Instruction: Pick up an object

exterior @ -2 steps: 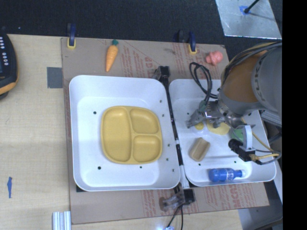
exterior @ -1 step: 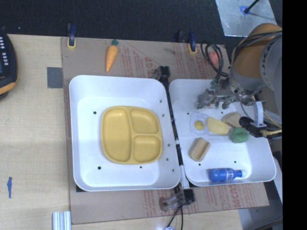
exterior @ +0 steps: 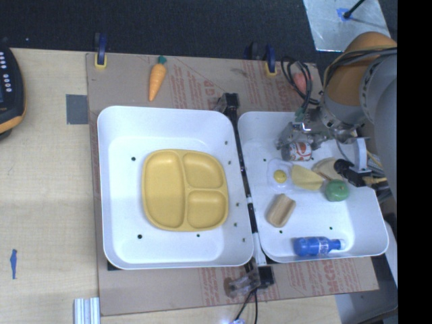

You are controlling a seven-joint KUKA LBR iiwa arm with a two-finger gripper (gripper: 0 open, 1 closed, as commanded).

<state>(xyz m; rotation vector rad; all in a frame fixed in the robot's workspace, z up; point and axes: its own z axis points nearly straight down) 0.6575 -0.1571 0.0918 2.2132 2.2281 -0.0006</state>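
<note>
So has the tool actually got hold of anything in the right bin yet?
Cannot be told. The tool sits low over a small red-and-white object at the back of the right shallow white bin, but its tip is too cluttered to read.

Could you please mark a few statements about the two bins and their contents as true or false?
1. The yellow divided tray lies in the left bin. True.
2. The blue bottle stands upright in the left bin. False: it lies on its side in the right bin, near the front edge.
3. The toy carrot lies outside both bins. True.
4. The green ball rests on the tray. False: it is in the right bin.
5. The tool is above the right bin. True.
</note>
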